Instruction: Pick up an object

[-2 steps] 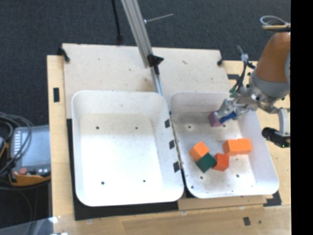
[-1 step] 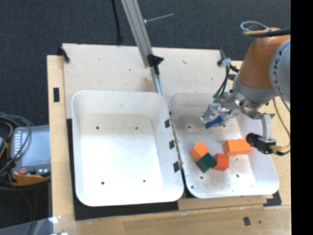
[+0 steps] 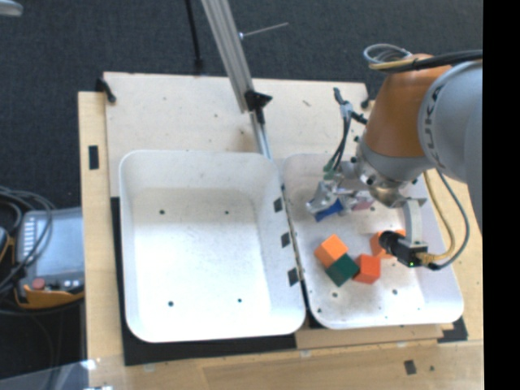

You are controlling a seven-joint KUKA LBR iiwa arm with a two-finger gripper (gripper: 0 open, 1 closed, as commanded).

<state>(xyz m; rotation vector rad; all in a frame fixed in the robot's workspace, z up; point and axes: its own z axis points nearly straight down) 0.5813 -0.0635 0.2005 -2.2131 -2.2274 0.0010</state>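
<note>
metal two-finger gripper (image 3: 327, 203) low in right white bin (image 3: 439, 307) | grip state: can't tell | small blue block (image 3: 328, 211) by tips | risk: block skids off, miss

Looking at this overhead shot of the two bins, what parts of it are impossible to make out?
- Gripper: small and blurred, fingers' state unreadable.
- Blue thing beneath it: too blurred to identify.
- Right bin: its far corner lies under the arm.
- Orange block: partly covered by a black cable fitting.

High fixed camera, slanting down over both bins (image 3: 130, 218).
</note>
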